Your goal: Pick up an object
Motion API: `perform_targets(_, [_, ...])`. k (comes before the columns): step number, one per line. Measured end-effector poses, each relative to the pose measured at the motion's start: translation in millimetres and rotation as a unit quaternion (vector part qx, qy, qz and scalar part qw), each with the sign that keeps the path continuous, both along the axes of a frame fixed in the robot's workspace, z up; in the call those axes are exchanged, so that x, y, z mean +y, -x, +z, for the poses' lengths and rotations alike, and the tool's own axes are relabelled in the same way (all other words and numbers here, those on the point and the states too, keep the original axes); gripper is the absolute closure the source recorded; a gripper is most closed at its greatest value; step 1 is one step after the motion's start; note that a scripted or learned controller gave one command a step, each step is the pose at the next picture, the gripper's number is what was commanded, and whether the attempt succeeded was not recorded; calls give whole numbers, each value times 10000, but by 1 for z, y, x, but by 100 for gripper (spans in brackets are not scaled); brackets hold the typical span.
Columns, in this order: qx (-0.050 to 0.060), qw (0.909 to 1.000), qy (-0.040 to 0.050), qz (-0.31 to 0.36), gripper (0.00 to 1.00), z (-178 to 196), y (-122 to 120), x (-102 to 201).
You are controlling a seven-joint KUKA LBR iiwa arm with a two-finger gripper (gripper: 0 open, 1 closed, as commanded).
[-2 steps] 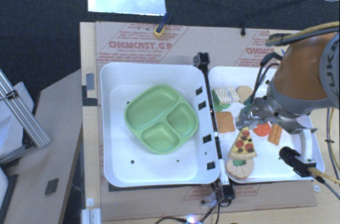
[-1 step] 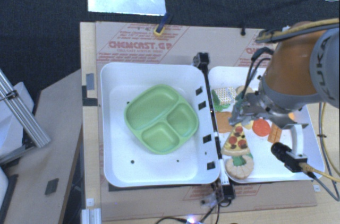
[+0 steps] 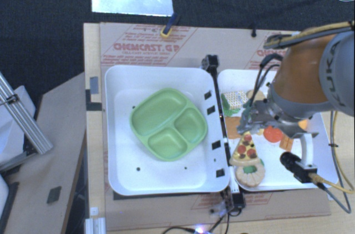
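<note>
Green 3-section plastic tray (image 3: 169, 125) in left white bin (image 3: 119, 172). Pizza-slice toy (image 3: 246, 150), round cookie toy (image 3: 250, 174) in right bin (image 3: 233, 79), arm (image 3: 302, 80) above.

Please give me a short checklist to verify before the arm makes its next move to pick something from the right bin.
1. Objects to pick lie in the right bin: ok; pizza slice toy, round cookie toy, red round piece.
2. Tool is over the right bin: ok.
3. Tool holds an object: cannot tell; the arm hides it.
4. Pizza slice toy is apart from other items: not ok; it touches the cookie toy.
5. Green divided plate is out of the way: ok; it lies in the left bin.
</note>
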State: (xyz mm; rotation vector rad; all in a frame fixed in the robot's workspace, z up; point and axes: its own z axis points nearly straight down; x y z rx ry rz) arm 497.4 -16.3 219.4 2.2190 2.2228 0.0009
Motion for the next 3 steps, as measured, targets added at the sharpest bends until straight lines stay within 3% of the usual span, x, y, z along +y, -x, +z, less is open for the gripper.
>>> perform_targets(2, [-1, 10000, 1, -2, 100, -4, 8, -4])
perform_targets(3, [-10, 10000, -1, -2, 100, 12, 10, -12])
